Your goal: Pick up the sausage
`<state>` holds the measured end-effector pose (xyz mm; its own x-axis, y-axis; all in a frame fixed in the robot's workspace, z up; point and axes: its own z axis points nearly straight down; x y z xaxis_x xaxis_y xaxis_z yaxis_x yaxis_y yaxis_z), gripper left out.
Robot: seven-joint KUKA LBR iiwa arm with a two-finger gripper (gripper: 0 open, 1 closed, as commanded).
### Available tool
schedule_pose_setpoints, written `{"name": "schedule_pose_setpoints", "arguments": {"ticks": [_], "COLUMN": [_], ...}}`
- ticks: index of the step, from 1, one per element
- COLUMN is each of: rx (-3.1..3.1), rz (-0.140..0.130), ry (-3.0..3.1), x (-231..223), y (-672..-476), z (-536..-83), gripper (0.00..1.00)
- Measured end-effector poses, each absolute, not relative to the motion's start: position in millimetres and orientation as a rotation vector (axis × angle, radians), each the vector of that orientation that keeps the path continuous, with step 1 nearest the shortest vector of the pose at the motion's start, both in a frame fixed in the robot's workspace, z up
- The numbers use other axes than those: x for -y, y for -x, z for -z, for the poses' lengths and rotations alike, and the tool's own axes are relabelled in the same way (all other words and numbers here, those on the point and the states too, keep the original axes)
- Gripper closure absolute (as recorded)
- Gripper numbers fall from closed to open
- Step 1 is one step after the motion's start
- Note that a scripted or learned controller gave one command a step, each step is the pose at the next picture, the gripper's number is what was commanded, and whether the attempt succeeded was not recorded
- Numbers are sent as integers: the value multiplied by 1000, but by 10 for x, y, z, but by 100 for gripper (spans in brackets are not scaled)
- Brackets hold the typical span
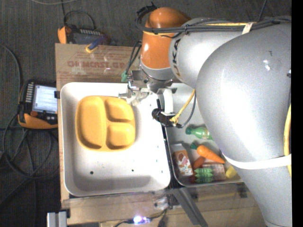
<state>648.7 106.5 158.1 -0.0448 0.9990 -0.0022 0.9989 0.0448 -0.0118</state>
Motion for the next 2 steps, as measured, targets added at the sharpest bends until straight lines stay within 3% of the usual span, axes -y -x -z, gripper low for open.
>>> {"name": "schedule_pose_setpoints", "arguments": {"ticks": [1, 2], "rx": [2539, 2539], "rz": [-13, -16], "ry": [1837, 1836], "x": [-1830, -2050], "y": [-6217, -5082], "z": [-1699, -1941], "gripper": [100, 100]}}
